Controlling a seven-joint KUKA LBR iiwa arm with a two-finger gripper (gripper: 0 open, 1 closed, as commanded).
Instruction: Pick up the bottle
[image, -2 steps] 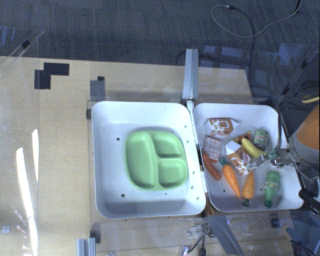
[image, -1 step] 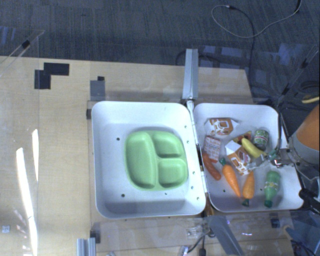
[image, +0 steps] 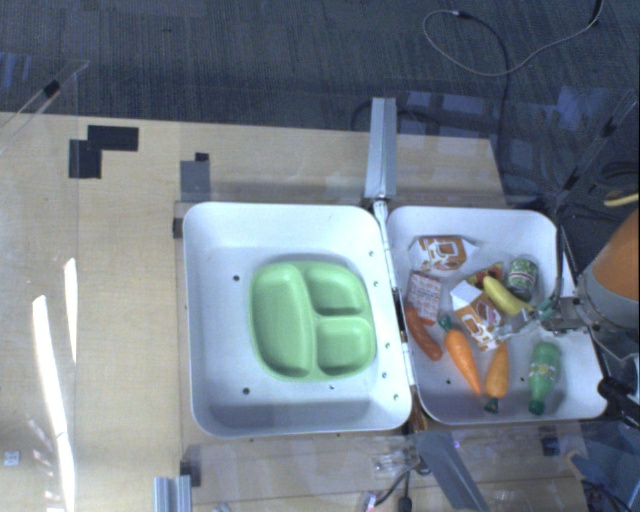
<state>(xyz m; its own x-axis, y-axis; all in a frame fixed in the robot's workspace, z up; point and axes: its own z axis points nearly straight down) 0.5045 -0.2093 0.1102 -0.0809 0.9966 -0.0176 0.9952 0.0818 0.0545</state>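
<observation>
Right bin (image: 430, 228) — green bottle (image: 543, 376) lies below gripper (image: 545, 313) — grip state unclear.

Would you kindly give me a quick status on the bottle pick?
End effector at right bin's right edge, just above green plastic bottle. Bottle lying in the bin's lower right corner, not held. Yellow banana close by.

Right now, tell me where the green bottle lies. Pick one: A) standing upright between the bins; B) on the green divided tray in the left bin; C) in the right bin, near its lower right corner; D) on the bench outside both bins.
C: the green bottle lies on its side in the right bin, near its lower right corner, right of the carrots.
</observation>
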